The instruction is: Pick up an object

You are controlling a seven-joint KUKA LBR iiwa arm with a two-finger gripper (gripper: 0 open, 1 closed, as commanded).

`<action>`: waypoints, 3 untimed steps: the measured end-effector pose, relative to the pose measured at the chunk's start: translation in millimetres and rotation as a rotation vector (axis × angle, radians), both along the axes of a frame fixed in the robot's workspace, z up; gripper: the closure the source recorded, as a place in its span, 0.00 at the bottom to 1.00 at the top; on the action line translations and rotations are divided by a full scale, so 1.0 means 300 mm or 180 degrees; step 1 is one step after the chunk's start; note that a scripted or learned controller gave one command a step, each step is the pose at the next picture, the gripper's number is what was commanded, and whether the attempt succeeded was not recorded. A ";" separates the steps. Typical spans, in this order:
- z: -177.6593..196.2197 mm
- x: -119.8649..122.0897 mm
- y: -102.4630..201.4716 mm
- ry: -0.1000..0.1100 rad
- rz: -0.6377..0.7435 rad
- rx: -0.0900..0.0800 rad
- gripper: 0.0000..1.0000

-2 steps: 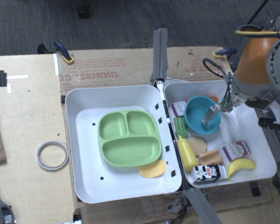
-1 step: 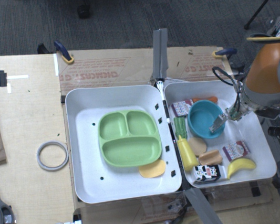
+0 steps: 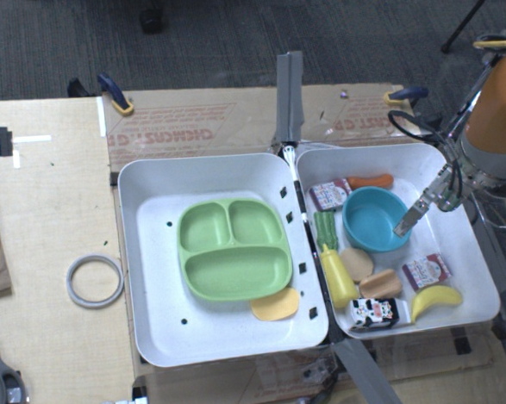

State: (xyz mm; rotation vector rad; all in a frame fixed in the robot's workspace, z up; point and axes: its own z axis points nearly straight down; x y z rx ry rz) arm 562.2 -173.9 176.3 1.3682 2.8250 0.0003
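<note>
My gripper [image 3: 407,220] reaches in from the right and hangs over the right bin [image 3: 472,250], at the right rim of a blue bowl [image 3: 371,219]. Around the bowl lie an orange carrot [image 3: 371,181], a small pink-and-white packet [image 3: 329,195], a green piece [image 3: 325,231], a yellow bottle [image 3: 336,277], a beige round [image 3: 356,263], a bun [image 3: 380,283], a second packet [image 3: 426,271], a banana [image 3: 434,299] and a black-and-white carton [image 3: 370,313]. Nothing shows as held.
The left bin [image 3: 144,248] holds a green divided plate [image 3: 235,247] and a flat yellow piece [image 3: 276,306]. A tape ring [image 3: 95,279] lies on the bench at left, with scissors [image 3: 5,388] at the bottom left corner. A grey divider post [image 3: 289,99] stands between the bins.
</note>
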 end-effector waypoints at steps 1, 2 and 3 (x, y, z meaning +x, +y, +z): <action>-0.283 0.136 0.013 0.0004 -0.1033 0.0002 0.00; -0.248 0.139 0.011 -0.0005 -0.1034 0.0000 1.00; -0.218 0.141 0.010 -0.0010 -0.1033 -0.0001 1.00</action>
